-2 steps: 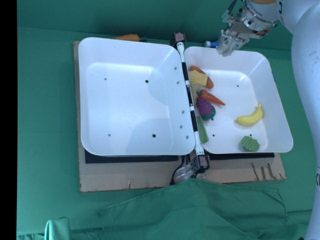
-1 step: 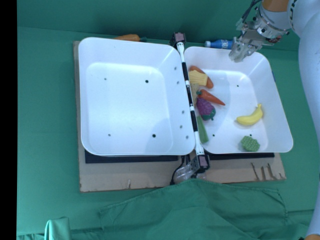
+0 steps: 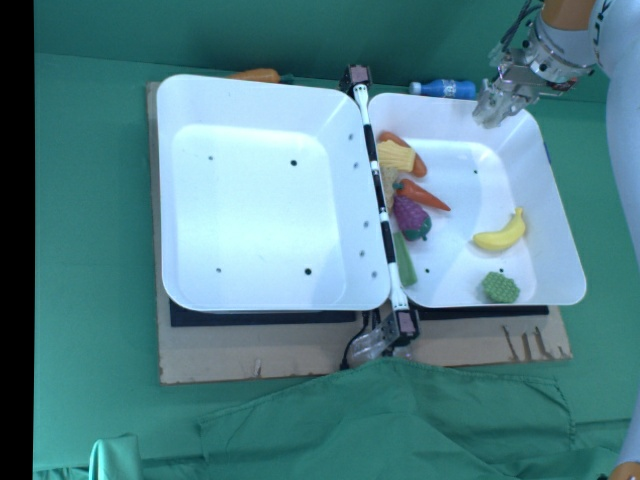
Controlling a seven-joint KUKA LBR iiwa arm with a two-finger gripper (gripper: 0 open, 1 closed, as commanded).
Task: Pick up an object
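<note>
hand over far rim of right bin, nothing visibly held

right bin is mostly open floor on its right half. items crowd its left wall, along the black-and-white divider strip between the bins. left bin has smooth white plastic walls, rounded corners and a few dark dots on the floor.

hand sits at the far rim of the right bin, near its far right corner, on a grey wrist with an orange band above. can't tell how far open it is; fingertips too small and blurred. nothing visible between them.

candidates in the right bin: yellow curved banana alone mid-floor, well apart from the hand. green knobbly lump near the front wall. orange tapered carrot, purple bumpy grape bunch, yellow corn piece and a green stick clustered by the divider.

outside the bins: blue bottle lying on the green worktop just beyond the far rim, near the hand. an orange item beyond the left bin. cardboard sheet under both bins, green cloth bunched at the front.
</note>
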